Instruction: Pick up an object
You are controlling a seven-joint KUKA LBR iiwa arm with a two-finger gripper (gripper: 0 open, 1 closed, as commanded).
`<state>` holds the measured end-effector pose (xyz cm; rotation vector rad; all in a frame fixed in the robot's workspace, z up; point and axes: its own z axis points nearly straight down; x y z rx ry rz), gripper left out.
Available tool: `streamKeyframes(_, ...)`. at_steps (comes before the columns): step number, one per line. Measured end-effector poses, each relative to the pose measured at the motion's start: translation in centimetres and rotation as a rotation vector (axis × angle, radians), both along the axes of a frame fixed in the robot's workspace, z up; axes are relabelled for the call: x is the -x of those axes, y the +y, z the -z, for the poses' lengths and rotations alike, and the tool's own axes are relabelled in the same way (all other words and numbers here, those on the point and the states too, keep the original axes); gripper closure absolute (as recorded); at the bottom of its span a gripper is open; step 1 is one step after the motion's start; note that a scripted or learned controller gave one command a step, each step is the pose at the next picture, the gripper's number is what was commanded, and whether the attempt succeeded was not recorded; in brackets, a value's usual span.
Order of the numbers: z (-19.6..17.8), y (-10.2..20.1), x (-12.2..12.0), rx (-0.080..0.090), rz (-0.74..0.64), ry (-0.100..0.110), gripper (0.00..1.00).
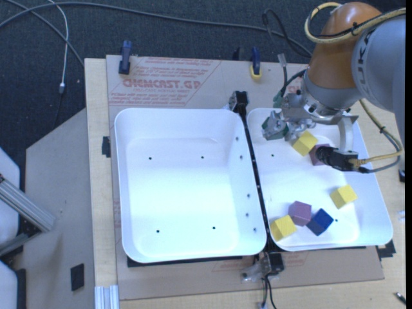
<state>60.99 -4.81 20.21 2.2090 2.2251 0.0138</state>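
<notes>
On the desk (96,172), the yellow block (304,143) sits just beside the pincer (281,125), toward the right bin's (380,224) middle; pincer's grip: cannot tell.

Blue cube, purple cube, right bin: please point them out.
blue cube (320,222), camera view, its top face
purple cube (300,210), camera view, its top face
right bin (293,176), camera view, bare floor

Single fixed camera above bench, looking down at slant. Medium distance: both white bins fit in frame, left bin (187,185) near centre, right bin (360,227) toward right edge. Bench board (103,172) framed by dark carpet (51,56) at top and left. Arm (360,50) enters from upper right.
</notes>
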Motion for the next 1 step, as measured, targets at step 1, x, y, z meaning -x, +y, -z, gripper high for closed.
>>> streamKeyframes(1, -5.94, 2.82, 3.35, 0.001, 0.035, 0.005, 1.00)
